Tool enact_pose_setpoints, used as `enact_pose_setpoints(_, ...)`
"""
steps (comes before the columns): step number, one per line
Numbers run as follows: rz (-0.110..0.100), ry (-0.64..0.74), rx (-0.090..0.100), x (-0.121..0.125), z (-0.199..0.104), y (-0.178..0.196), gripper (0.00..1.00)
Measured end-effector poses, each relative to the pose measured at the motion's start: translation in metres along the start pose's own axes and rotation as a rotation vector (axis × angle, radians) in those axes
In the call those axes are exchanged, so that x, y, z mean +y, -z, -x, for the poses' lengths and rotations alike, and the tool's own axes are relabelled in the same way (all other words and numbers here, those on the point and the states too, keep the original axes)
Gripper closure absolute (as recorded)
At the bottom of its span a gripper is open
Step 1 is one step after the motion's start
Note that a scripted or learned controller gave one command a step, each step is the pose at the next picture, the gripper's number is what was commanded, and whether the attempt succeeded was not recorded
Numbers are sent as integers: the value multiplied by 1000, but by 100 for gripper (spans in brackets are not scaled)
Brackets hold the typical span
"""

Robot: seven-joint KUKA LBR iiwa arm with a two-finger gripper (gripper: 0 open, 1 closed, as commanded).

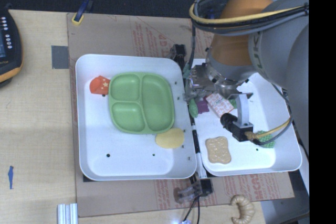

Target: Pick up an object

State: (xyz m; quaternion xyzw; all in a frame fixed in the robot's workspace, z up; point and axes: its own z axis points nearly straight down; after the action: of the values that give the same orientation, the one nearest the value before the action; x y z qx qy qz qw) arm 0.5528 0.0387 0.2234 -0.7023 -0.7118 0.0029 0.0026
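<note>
arm enters from view's right, grey casing w/ orange band above wrist. yellow and black cables loop round the orange section near top. wrist bent downward, metal flange below band facing the bench. gripper sits low at left end of wrist assy, near the seam between the two bins. black fitting juts from wrist's lower side w/ yellow cable trailing off right. finger state not discernible.
</note>
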Motion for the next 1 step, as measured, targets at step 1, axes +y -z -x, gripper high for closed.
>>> enact_pose_setpoints(1,1,-12,-1,2,27,-21,100)
